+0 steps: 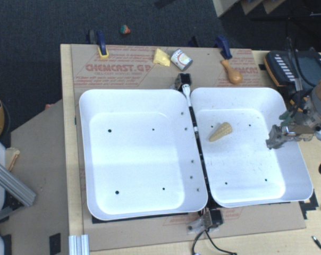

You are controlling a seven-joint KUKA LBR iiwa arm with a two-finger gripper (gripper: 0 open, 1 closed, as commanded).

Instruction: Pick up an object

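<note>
Cone (220,132) lying in the right bin (245,193), near its left wall, tip pointing left. Gripper (273,140) low at the bin's right edge, well apart from the cone. Jaw state impossible to tell.

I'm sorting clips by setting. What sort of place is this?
Probably a robotics lab's test bench. Two white bins sit on a clamped board, a gripper reaches in from the right, and small toy-like items such as a cone lie about.
</note>
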